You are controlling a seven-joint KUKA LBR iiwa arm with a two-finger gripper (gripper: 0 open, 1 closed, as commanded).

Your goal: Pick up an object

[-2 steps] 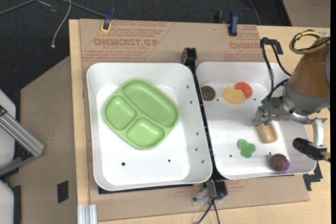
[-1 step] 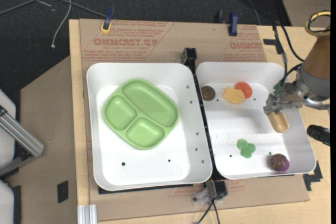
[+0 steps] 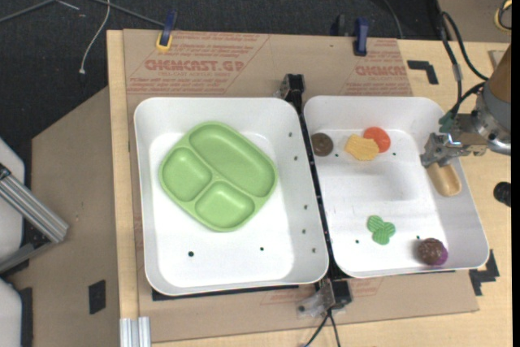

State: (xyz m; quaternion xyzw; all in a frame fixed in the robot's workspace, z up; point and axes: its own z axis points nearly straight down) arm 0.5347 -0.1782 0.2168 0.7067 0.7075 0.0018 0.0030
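Tan object (image 3: 445,179) (rounded, oblong), beneath end effector (image 3: 439,154), grip state unclear

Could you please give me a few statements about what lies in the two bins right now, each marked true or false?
1. The green divided plate lies in the left bin. True.
2. The plate holds a yellow item. False: the yellow item lies in the right bin, beside an orange one.
3. The gripper is over the right bin's right side, above a tan object. True.
4. The small green item touches the purple one. False: they lie apart.
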